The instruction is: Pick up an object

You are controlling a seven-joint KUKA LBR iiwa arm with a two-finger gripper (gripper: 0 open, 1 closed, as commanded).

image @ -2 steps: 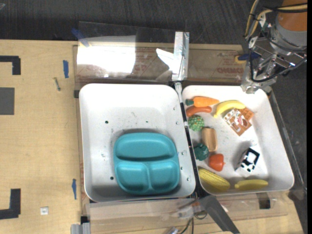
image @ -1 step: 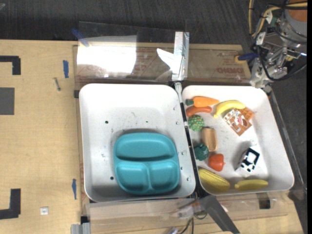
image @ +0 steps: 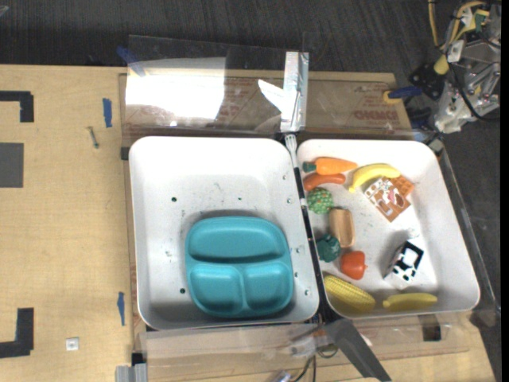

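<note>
Broadly, a tan wooden table (image: 56,213) carries two shallow white bins side by side, with dark carpet beyond its far edge. The left bin (image: 151,173) holds a teal divided tray (image: 238,265). The right bin (image: 445,213) holds toy food: a banana (image: 372,174), a carrot (image: 334,165), a corn cob (image: 348,293), a tomato (image: 353,263). Whether the fingers are open or closed, I cannot tell.
</note>
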